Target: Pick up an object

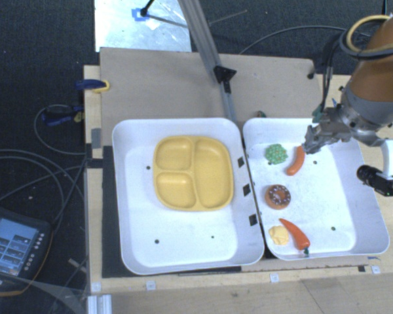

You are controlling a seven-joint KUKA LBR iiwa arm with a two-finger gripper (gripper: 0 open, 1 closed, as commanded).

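The right bin (354, 201) holds a green broccoli piece (275, 154), an orange sausage-shaped toy (295, 161), a chocolate donut (278, 196), a red chili pepper (295, 233) and a small yellow piece (279, 235). My gripper (312, 142) hangs at the bin's upper part, just above and right of the orange sausage toy's top end. Its dark fingers point down and left; nothing shows between them.
The left bin (134, 241) holds a yellow three-compartment plate (192, 173). A slanted metal pole (203, 38) crosses the back of the bench. Cables and a teach pendant (13, 241) lie on the floor at left.
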